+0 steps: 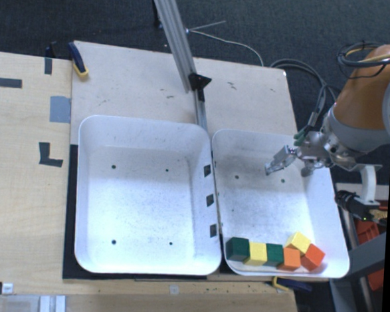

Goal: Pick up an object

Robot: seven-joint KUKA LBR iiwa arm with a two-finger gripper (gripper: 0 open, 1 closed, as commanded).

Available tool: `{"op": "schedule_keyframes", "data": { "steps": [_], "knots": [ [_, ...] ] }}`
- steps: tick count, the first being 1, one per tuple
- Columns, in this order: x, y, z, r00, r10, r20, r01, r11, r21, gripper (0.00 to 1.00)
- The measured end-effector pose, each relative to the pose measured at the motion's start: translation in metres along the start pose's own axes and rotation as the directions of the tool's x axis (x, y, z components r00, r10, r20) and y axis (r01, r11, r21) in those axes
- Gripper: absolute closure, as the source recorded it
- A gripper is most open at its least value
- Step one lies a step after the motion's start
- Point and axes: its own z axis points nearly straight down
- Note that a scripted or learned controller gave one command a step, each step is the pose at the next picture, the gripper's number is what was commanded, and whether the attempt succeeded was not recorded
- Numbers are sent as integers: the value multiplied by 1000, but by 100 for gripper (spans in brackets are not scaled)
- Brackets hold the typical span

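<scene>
A row of small blocks lies along the near wall of the right bin (325, 194): a dark green block (238, 247), a yellow block (257, 252), a second green block (274, 253), an orange block (291, 258), then another yellow block (300, 243) and an orange-red block (313, 256) at the corner. Farther back, well apart from them, the gripper (292, 162) hangs over the same bin's far part with nothing seen between its fingers; whether they are spread or closed I cannot tell. Beside it, the left bin (87, 178) lies touching the right one.

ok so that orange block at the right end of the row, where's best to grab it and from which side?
Take the orange block from above, across its two free faces. It sits tilted in the right bin's near corner, with the yellow block and another orange one crowding it, so a side approach looks blocked.
</scene>
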Motion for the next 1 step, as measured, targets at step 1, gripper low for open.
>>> {"op": "schedule_keyframes", "data": {
  "steps": [1],
  "knots": [
    [-2,-71,58,1000,5,-2,-5,1000,11,0]
  ]
}}
